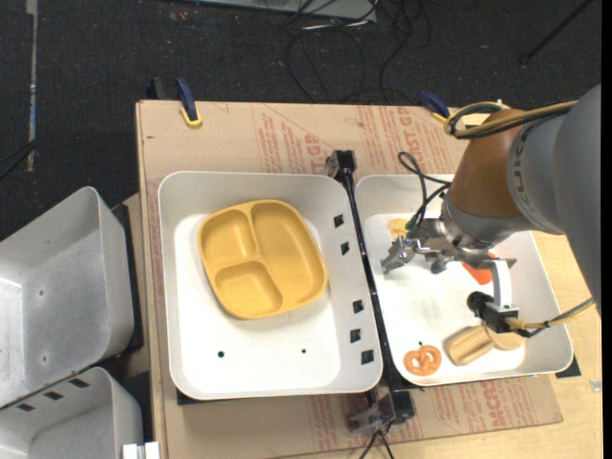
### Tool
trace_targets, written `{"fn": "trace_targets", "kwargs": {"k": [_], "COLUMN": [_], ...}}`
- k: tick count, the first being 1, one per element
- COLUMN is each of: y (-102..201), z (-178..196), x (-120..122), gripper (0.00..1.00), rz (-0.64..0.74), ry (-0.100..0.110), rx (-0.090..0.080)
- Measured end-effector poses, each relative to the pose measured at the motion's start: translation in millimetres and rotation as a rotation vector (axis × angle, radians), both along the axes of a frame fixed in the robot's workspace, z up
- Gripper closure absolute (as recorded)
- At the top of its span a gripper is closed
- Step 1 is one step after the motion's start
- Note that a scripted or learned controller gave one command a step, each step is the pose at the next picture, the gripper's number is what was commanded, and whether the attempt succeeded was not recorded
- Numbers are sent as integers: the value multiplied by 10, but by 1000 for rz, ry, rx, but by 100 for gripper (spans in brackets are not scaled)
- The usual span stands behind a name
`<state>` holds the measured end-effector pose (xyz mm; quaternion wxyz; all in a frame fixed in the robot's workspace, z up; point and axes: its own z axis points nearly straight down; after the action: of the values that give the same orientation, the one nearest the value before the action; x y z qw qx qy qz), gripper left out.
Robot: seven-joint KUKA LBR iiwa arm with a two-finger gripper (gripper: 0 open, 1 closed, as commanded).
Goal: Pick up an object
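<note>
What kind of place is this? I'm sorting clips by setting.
Probably a robotics lab bench: a grey robot arm reaches over two white bins, one holding a yellow divided plate, with loose cables on the dark floor behind.

We see robotics lab, not home. Industrial arm (521,175) reaches over cardboard-topped bench (258,137) bearing two white bins (182,256). Blue clamps (188,103) pin cardboard. Loose cables (382,41) trail over dark carpet (86,75). Spare white bins (53,275) sit at left.
</note>
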<state>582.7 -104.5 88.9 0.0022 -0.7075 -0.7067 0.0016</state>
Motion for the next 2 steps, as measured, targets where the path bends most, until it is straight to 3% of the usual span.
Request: {"fn": "trace_targets", "kwargs": {"k": [1, 2], "y": [-1, -76], "z": [134, 712], "x": [16, 87], "gripper": [100, 100], "rz": [-1, 2], "ry": [-7, -11], "rx": [-1, -2]}}
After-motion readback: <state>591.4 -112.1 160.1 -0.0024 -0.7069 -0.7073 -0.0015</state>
